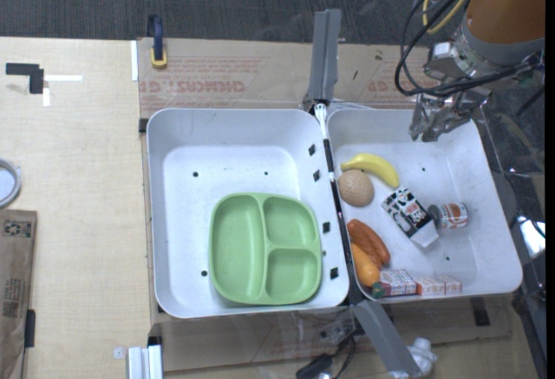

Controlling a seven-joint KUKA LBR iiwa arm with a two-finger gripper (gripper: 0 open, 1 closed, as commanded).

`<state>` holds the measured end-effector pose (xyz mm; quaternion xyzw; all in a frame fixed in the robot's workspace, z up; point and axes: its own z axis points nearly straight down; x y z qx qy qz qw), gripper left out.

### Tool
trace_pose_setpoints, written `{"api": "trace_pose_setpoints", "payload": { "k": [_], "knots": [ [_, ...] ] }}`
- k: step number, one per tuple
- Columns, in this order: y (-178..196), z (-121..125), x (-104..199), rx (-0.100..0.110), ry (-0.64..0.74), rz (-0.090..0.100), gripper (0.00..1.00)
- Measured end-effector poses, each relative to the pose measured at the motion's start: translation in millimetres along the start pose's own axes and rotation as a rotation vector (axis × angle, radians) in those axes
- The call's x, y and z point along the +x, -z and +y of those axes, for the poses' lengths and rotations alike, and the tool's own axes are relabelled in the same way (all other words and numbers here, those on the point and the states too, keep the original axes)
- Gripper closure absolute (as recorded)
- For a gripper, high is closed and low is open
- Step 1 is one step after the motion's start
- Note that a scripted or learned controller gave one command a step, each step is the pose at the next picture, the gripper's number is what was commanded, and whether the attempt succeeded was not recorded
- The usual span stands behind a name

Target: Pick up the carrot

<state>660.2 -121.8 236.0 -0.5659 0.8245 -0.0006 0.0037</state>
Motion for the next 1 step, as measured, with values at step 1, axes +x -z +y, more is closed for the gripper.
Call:
{"api": "trace_pose_setpoints", "payload": {
  "k": [1],
  "knots": [
    [-6.9,8.1,57.4,-0.005,0.284,0.0,1.0]
  ]
}}
